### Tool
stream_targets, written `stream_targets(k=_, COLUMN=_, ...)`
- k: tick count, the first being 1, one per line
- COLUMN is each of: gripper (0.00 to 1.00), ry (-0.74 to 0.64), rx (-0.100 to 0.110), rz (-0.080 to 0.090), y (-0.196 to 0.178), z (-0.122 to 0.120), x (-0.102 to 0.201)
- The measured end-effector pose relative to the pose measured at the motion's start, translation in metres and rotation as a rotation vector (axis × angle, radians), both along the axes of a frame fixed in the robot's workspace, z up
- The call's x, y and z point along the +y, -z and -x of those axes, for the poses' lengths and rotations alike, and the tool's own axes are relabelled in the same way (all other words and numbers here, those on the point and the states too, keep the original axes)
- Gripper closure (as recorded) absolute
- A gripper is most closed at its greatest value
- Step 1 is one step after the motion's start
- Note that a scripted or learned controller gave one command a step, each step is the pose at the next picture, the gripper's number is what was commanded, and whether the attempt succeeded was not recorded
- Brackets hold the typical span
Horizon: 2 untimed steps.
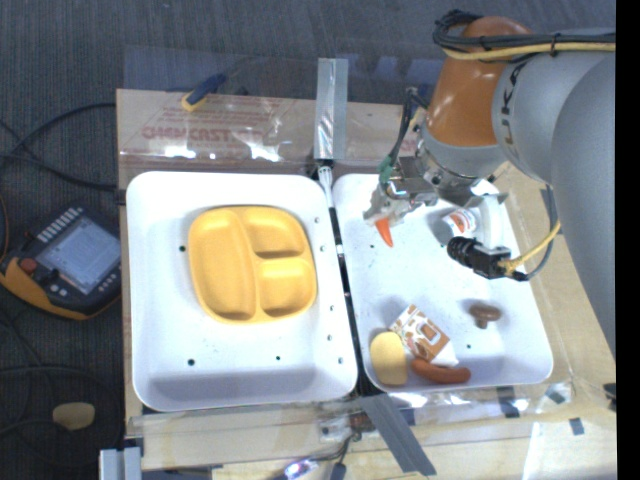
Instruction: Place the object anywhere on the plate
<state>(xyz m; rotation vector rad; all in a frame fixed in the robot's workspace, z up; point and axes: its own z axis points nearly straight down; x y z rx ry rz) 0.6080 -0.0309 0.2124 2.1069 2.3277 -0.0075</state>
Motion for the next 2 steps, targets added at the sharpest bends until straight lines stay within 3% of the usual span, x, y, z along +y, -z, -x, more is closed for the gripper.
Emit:
stream_targets(k=1, gripper=1.0, ry=0.028, rx=0.002, rz=-0.003, y=0.0301, z=-0.022, x=0.0887)
stream_targets(k=2, gripper=0.0, ry=0.028, rx=0.002, rz=-0.003, y=0.0299, z=-0.0221, x=0.0886)
